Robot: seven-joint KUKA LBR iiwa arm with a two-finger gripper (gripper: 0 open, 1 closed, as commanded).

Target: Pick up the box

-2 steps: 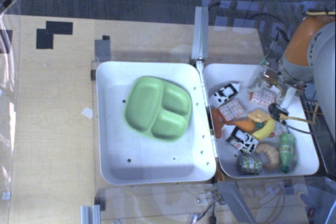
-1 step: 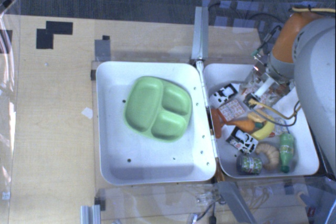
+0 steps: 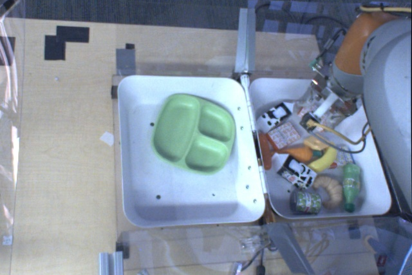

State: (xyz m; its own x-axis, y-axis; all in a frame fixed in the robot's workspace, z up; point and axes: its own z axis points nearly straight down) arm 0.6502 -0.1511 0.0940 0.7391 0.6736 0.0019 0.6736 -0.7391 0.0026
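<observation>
Left bin (image 3: 132, 158): white, shallow, rounded corners; holds a smooth green divided plate (image 3: 194, 132).
Right bin (image 3: 277, 206): white, crowded with small items.
Box (image 3: 285, 135): flat, squarish, pale with a fine red check pattern, lying near the right bin's left wall, below a black-and-white pack (image 3: 275, 115).
Neighbours: banana (image 3: 324, 160), green bottle (image 3: 351, 185), bagel (image 3: 330, 189), tin can (image 3: 306, 201).
Pincer (image 3: 320, 107): over the right bin's upper part, just right of the box; its state I cannot tell.
</observation>
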